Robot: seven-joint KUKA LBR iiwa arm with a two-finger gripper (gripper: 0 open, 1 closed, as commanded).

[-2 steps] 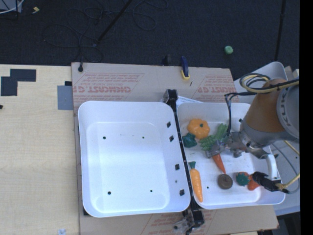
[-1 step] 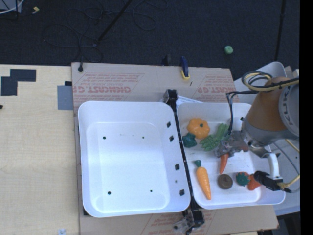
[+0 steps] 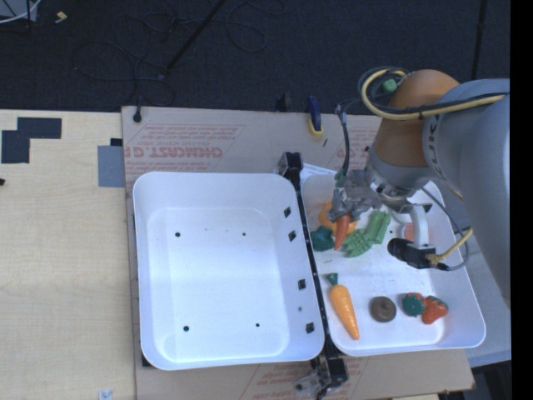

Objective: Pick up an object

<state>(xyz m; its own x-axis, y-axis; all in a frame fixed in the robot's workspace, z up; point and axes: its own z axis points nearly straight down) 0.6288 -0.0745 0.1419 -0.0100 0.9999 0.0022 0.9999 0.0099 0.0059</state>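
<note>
Even overhead light brightening the white bins [image 3: 216, 269], glare washing them out; dark background fading, soft overall blur

A pale wooden bench top [image 3: 58, 265] fills the left and lower part of the view, with a brown cardboard sheet [image 3: 208, 144] printed in red letters lying on it. Behind the bench, a dark carpeted floor [image 3: 250, 65] stretches across the top, with thin black cables [image 3: 250, 23] looping over it. Dark blue and grey rectangular patches [image 3: 33, 136] mark the wood at the left, a small blue clamp [image 3: 314, 115] grips the far edge of the cardboard, and the light is even and fairly bright on the bench.
</note>
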